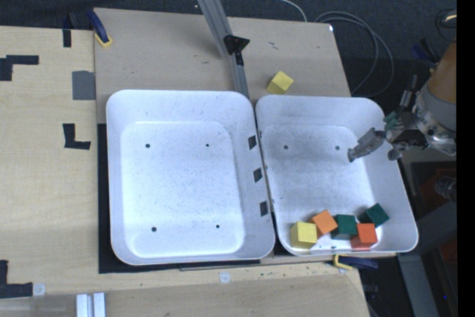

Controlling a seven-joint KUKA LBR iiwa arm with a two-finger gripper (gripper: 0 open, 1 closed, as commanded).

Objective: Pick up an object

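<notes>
Several small blocks lie together in the near right corner of the right bin [319,159]: a yellow block [303,234], an orange block [324,221], a green block [346,224], a red-orange block [366,234] and a dark green block [377,214]. My gripper [372,151] hangs over the right bin's right side, well above and behind the blocks. Its fingers stand apart with nothing between them; one grey finger [362,144] slants down to the left.
The left bin [178,174] sits beside the right one. Another yellow block [280,82] lies on the bench behind the bins. A grey metal rail [211,4] slants in from the top. Cables run at the back right.
</notes>
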